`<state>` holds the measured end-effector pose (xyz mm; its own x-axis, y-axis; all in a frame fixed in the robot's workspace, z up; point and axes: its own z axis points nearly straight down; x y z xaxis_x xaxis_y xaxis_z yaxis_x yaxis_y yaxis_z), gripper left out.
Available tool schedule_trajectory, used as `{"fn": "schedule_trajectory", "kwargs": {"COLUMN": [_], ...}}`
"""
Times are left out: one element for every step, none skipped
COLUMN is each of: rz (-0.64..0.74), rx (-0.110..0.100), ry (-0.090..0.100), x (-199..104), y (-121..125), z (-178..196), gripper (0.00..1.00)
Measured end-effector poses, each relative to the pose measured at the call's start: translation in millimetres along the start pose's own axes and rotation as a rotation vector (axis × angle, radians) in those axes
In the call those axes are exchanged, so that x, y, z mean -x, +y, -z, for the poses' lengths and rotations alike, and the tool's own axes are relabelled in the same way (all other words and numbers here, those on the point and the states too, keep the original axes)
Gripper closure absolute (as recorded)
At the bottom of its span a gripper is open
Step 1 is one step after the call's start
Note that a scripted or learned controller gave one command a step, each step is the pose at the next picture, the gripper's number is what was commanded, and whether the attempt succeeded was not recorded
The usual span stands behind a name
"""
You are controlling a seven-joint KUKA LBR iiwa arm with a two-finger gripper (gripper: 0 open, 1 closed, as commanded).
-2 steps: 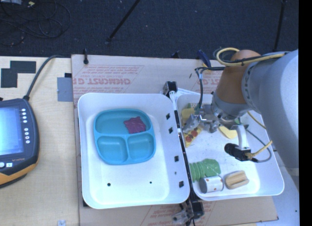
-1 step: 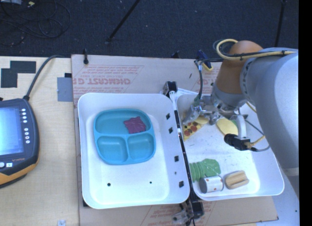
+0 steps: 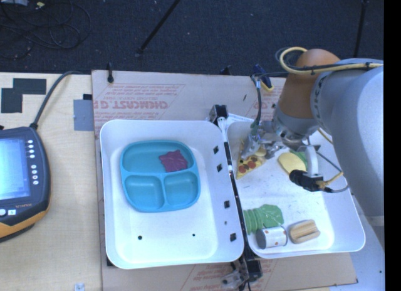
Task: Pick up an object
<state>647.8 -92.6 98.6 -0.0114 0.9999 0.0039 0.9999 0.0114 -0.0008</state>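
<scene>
The bench (image 3: pixel 56 95) is pale wood with a brown cardboard sheet (image 3: pixel 156 98) on it, and two white bins sit side by side on the sheet. I will use the right bin (image 3: pixel 341 221) as my landmark.

My tool (image 3: pixel 262 142) is low over the far left corner of the right bin. It hangs just above a small pile of colored bits (image 3: pixel 246 164), red and yellow. I cannot tell how far open my tool is, and I cannot see anything held in it.

A yellow thing (image 3: pixel 291 160) lies just beside the pile, nearer the middle of the right bin. At the near edge of the right bin sit a green toy (image 3: pixel 262 216), a little can (image 3: pixel 270 237) and a tan roll (image 3: pixel 304 231), close together.

Next to the right bin is the left bin (image 3: pixel 119 221), with a blue tray (image 3: pixel 160 177) and a purple scrap (image 3: pixel 175 160) in it.

To do this well, I think I should pick one piece, not the whole pile. I should go straight down, stay off the bin wall, close slowly, then lift a little and check.
</scene>
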Motion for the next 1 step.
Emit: {"fn": "schedule_trajectory", "kwargs": {"rz": [-0.009], "rx": [-0.006], "ry": [-0.002], "x": [-66.6], "y": [-65.8], "z": [88.7], "gripper": [1.00]}}
